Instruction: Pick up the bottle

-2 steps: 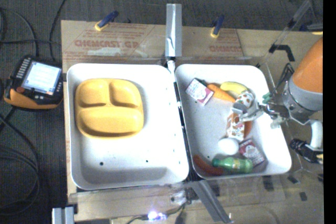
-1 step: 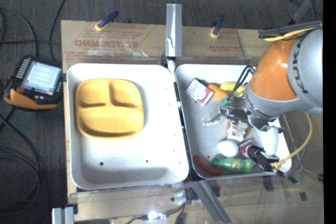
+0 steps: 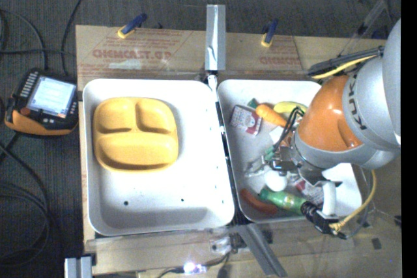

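1. The two-finger gripper [image 3: 279,163] hangs low over the middle of the right-hand shallow white bin [image 3: 228,140], at the end of the grey arm with its orange band [image 3: 329,117], which comes in from the right and covers much of that bin.
2. The wrist and its cables hide the gripper's tip, so I cannot tell how it is set or whether it touches anything.
3. The green plastic bottle with a white cap [image 3: 284,198] lies on its side just below the gripper, near the front wall of the right bin, its cap end pointing left.
4. A small round white object [image 3: 276,183] sits between the gripper and the bottle, touching or nearly touching the bottle's upper side.
5. A dark red elongated item [image 3: 251,200] lies just left of the bottle along the bin floor.
6. Farther up the same bin are a small red-and-white packet [image 3: 242,118], an orange carrot-shaped toy [image 3: 270,115] and a yellow banana-shaped piece [image 3: 290,107], all clustered near the back wall.
7. The left-hand shallow white bin [image 3: 156,205] holds a yellow compartment tray [image 3: 135,133], well apart from the gripper.
8. A handheld control pendant with a lit screen [image 3: 44,101] rests on the floor left of the bench.
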`<state>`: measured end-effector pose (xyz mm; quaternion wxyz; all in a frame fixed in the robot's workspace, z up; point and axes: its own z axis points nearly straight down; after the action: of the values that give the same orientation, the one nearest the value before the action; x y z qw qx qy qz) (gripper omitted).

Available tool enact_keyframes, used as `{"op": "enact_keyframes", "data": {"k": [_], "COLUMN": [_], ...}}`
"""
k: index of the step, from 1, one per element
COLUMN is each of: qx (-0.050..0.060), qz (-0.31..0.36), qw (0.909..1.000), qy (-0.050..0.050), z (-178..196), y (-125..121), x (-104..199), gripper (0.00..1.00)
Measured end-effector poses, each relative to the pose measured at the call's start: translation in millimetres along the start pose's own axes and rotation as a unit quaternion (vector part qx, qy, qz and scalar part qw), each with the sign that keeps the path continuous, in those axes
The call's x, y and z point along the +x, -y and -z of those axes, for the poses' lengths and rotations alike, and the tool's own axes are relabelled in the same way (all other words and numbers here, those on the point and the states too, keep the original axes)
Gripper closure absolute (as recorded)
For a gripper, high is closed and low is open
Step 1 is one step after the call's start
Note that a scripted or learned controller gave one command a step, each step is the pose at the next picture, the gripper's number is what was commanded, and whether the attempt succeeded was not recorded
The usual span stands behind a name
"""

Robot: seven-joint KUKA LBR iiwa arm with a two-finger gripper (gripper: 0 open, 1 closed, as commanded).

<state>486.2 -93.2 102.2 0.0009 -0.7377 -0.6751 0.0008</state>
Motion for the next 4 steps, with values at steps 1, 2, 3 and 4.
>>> {"op": "enact_keyframes", "data": {"k": [1, 2, 3, 4], "qx": [-0.001, -0.005, -0.007, -0.009], "qz": [0.163, 0.218, 0.230, 0.148], "qw": [0.9866, 0.9760, 0.9732, 0.9890], "qy": [0.000, 0.001, 0.002, 0.005], "z": [100, -11, -12, -12], "y": [0, -1, -6, -3], "x": [-23, -9, -50, -13], "gripper": [0.00, 0.00, 0.00, 0.00]}}
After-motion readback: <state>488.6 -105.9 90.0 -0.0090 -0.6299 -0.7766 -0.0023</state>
